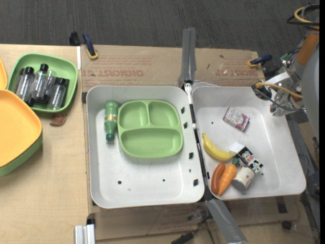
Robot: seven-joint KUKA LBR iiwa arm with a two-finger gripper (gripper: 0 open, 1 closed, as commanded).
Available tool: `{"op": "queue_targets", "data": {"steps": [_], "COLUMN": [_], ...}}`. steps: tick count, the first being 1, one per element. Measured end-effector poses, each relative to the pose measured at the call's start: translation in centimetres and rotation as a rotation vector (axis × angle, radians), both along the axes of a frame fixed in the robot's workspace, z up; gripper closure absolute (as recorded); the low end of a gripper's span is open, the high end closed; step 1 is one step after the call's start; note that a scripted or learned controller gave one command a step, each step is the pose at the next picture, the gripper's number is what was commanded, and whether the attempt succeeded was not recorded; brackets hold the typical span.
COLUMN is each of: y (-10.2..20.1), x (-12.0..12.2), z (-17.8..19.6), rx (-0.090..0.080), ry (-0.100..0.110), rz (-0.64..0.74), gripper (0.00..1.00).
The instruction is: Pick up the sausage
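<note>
We look down at a slant from one fixed camera above the bench (45,197), far enough back to take in both white bins, the left bin (96,177) and right bin (284,182), side by side, with the grey floor (152,9) beyond.

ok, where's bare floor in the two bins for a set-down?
Left bin: open strip along the front, below the green divided plate. Right bin: bare right of the pink packet and along the back wall. Crowded at its front-left: banana, sausage, carrot, cup.
</note>
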State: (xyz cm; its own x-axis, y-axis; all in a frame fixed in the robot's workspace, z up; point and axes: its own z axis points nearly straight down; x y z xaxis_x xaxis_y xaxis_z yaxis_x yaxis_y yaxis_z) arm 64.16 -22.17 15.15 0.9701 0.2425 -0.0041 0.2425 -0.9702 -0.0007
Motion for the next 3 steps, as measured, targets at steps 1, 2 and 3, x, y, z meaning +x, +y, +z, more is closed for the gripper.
{"op": "queue_targets", "data": {"steps": [1, 2, 3], "y": [0.0, 0.0, 0.0], "x": [-2.9, 0.4, 0.1], "z": [2.7, 14.1, 20.2], "rx": [0.001, 0.000, 0.000], "ry": [0.000, -0.001, 0.000], "rz": [-0.042, 0.011, -0.041], "gripper": [1.00, 1.00, 1.00]}}
